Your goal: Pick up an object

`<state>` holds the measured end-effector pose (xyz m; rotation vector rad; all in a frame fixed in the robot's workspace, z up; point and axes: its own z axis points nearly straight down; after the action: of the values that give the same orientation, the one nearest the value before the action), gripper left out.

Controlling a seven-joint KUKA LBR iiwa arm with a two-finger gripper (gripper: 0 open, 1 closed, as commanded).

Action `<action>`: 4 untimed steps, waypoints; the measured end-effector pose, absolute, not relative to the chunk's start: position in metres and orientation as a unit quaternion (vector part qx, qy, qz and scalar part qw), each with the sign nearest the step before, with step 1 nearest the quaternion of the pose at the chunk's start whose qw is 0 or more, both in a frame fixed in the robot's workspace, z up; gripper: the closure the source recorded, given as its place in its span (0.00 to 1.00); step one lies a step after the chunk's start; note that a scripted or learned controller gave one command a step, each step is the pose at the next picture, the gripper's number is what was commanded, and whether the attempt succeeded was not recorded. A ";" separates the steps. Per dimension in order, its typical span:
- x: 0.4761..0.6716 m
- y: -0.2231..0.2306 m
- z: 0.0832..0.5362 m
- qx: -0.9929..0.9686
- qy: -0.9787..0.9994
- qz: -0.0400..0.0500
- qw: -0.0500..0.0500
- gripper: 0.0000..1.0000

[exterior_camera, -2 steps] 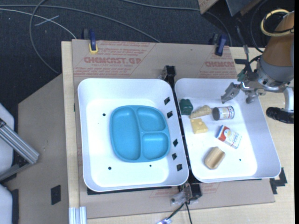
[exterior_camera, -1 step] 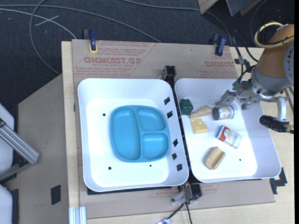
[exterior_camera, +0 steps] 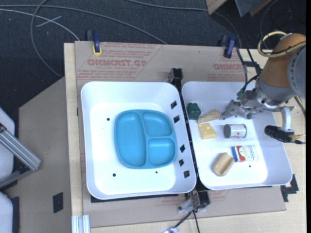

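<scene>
The right bin point(exterior_camera: 273, 173) holds several small objects: a dark green piece point(exterior_camera: 193, 110), a pale yellow wedge point(exterior_camera: 211, 116), a yellow cheese block point(exterior_camera: 207, 130), a small silver can point(exterior_camera: 235, 130) lying on its side, a white carton with red and blue print point(exterior_camera: 243, 153) and a tan bread roll point(exterior_camera: 222, 164). My gripper point(exterior_camera: 237, 108) hangs low over the back of this bin, just above the can and right of the pale wedge. Nothing is visibly held in it.
The left bin point(exterior_camera: 90, 130) carries a blue divided plate point(exterior_camera: 145, 138) in its middle. The arm's grey body and orange band point(exterior_camera: 286, 47) lean in over the right bin's back right corner. Cables and clamps lie along the bench's far edge.
</scene>
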<state>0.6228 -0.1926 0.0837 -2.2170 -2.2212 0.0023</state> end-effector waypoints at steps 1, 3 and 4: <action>0.624 -0.193 0.097 -0.706 -0.708 -0.001 0.000 1.00; 0.626 -0.198 0.220 -0.707 -0.707 -0.002 -0.004 1.00; 0.627 -0.198 0.259 -0.707 -0.708 -0.002 -0.003 1.00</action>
<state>0.6273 -0.1979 0.2594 -2.2240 -2.2269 -0.0049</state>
